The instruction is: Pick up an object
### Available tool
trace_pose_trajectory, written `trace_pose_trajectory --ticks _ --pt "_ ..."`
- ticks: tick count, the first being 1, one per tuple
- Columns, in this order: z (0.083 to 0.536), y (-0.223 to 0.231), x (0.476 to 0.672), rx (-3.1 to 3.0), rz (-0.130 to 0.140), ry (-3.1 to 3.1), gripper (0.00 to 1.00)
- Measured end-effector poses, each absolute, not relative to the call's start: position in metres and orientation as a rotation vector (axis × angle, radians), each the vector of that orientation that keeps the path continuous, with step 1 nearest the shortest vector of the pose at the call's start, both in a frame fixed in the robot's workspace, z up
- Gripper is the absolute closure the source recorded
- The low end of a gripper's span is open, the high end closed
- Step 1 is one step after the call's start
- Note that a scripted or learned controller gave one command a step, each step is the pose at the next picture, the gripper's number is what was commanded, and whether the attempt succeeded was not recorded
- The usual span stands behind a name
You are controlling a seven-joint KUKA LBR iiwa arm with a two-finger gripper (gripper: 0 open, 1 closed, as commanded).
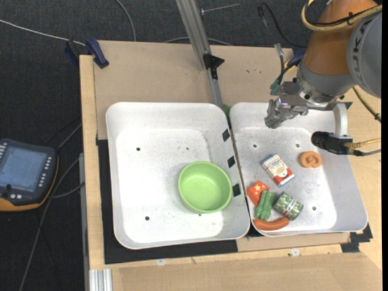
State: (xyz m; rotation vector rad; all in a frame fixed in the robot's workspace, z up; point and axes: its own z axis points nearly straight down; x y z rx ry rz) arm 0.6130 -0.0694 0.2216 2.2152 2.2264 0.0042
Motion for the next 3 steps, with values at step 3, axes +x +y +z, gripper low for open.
trace_pose_trajectory --ticks 3 --pt "0.216 0.080 0.617 2.216 0.002 2.228 1.00"
